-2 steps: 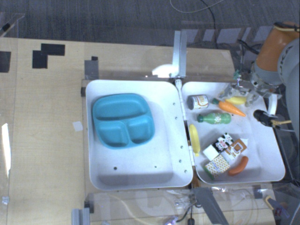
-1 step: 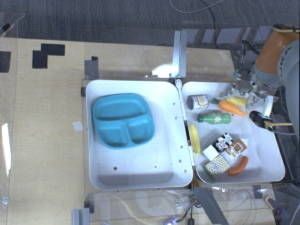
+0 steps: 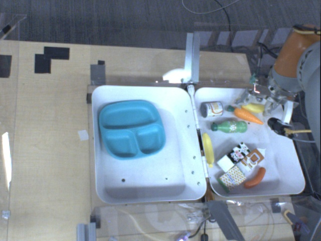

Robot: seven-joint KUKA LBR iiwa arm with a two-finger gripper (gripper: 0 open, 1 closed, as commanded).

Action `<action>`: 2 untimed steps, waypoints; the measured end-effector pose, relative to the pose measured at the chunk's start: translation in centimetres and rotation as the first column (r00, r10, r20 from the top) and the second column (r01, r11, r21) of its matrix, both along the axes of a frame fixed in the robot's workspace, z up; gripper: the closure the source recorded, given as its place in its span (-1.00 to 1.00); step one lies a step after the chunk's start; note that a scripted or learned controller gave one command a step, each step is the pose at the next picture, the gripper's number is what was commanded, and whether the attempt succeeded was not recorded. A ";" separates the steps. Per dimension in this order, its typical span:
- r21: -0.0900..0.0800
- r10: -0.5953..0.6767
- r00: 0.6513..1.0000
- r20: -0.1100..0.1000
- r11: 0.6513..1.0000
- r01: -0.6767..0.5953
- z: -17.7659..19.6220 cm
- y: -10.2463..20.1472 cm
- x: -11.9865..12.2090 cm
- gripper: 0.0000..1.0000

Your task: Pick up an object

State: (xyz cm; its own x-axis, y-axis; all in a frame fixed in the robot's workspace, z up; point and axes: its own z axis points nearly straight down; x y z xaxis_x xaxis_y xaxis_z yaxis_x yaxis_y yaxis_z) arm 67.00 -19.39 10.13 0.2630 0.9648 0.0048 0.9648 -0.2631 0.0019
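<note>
Objects crowd the right bin [image 3: 296, 182]: nearest, a sausage [image 3: 255, 177] and small cartons [image 3: 239, 159] packed together; a banana [image 3: 208, 148] along the left wall; then a green bottle [image 3: 229, 127] and a can [image 3: 212, 109]. Farthest, an orange carrot [image 3: 248, 115] lies beside something yellow, just under the gripper [image 3: 266, 100]. How wide it stands I cannot tell. A blue tray [image 3: 131, 128] sits in the left bin [image 3: 150, 185]. Risk: the carrot's tapered body may roll or slip against its neighbour.
</note>
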 end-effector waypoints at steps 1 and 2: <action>0.004 -0.022 1.000 -0.008 1.000 0.022 -0.1 -0.1 0.3 -1.00; -0.006 0.116 0.993 -0.001 0.993 -0.116 5.6 2.5 0.0 -1.00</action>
